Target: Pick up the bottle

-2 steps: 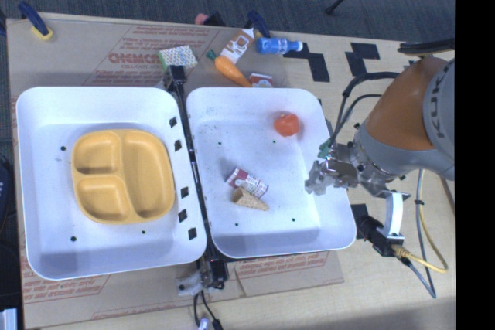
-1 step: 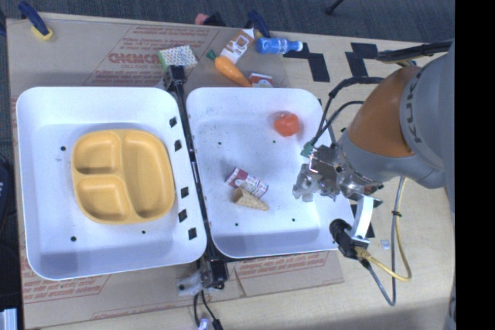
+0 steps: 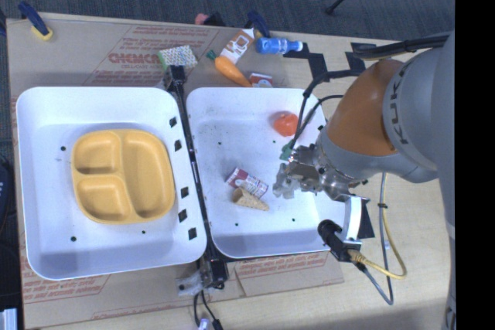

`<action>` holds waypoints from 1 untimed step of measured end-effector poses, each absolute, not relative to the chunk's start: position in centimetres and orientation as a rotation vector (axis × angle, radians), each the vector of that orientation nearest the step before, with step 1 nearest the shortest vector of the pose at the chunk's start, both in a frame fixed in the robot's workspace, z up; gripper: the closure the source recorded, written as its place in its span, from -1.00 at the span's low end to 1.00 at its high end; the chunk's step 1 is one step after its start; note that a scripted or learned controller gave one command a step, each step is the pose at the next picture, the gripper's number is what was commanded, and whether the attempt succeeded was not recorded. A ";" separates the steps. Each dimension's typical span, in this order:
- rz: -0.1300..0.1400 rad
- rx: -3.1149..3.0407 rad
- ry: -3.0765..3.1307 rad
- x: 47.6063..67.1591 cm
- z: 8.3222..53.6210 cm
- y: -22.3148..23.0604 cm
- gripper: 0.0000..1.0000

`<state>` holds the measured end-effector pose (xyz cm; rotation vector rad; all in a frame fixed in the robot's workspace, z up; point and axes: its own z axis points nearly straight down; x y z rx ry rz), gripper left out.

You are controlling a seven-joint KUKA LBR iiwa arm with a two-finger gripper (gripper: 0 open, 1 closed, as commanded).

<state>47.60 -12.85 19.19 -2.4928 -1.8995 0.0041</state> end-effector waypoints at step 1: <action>0.002 -2.719 -1.569 47.7 26.5 -12.2 1.00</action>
